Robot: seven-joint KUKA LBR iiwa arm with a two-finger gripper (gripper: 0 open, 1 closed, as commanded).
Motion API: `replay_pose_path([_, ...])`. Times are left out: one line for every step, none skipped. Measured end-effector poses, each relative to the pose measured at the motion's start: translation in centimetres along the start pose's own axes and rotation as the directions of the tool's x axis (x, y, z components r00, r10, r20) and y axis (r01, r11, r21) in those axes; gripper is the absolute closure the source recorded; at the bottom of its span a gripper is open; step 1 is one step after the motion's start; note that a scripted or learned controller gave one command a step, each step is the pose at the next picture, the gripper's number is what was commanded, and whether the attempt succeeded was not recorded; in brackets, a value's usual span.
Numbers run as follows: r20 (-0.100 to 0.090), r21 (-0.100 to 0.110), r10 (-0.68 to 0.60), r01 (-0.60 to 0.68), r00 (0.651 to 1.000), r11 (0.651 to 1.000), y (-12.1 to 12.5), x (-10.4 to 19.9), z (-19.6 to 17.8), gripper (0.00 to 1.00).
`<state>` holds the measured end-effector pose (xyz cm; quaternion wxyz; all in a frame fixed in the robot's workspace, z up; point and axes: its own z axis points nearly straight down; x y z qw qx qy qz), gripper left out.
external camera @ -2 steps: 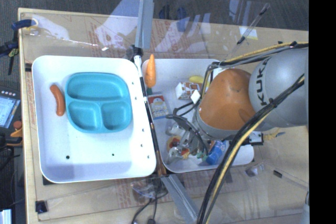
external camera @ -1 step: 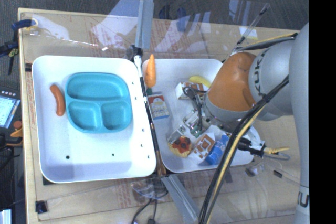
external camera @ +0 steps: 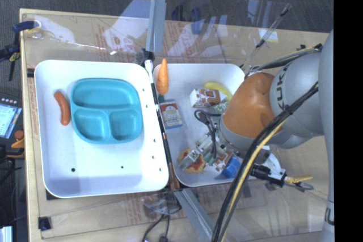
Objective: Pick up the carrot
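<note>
The carrot (external camera: 162,76) is small and orange. It lies at the far end of the rim between the two bins, leaning into the right bin's far left corner. My gripper (external camera: 207,149) is low in the near half of the right bin (external camera: 180,175), below the orange wrist band (external camera: 249,113). It hangs among packaged items, well toward the near side from the carrot and apart from it. Nothing orange is at its tip.
The right bin also holds a small carton (external camera: 172,115), a snack pack (external camera: 206,97), a yellow item (external camera: 220,88), a red packet (external camera: 191,160) and a blue item (external camera: 231,167). The left bin (external camera: 57,167) holds a blue divided plate (external camera: 108,109) and a sausage (external camera: 62,107).
</note>
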<state>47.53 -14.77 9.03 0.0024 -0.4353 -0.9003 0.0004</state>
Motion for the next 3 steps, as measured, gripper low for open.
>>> replay_pose_path([0.002,-0.002,-0.006,0.006,1.000,1.000,0.2,-0.1,-1.2,1.00])
replay_pose_path([0.002,-0.002,-0.006,0.006,1.000,1.000,0.2,0.0,-1.2,0.00])
replay_pose_path([0.005,0.000,-0.478,0.478,0.878,0.878,1.5,1.5,-0.2,0.00])
